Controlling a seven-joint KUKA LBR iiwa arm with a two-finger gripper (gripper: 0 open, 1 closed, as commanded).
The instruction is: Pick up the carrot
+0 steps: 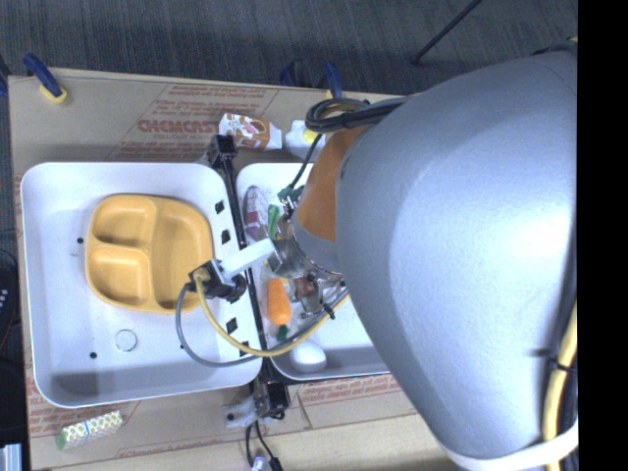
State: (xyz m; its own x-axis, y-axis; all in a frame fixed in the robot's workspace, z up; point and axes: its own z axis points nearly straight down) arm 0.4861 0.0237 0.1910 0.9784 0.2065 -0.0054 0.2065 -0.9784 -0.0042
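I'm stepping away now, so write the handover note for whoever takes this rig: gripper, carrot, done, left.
Gripper: low in the right bin, beside the carrot; finger state unclear from above.
Carrot: lying in the right bin near its left wall, not visibly between the fingers.
Yellow tray: in the left bin.
Done: arm has reached the carrot area.
Left: confirm a grasp, then lift the carrot.

Right bin (257, 177) largely covered by the grey arm (461, 253); a narrow strip is left open along its left wall. That strip is crowded by the carrot (279, 304), a white object (308, 355) and a dark packet (255, 212). Left bin (49, 292) is half taken by a yellow tray (147, 251); bare floor is seen below and left of it. The divider is crossed by a cable loop (211, 346).
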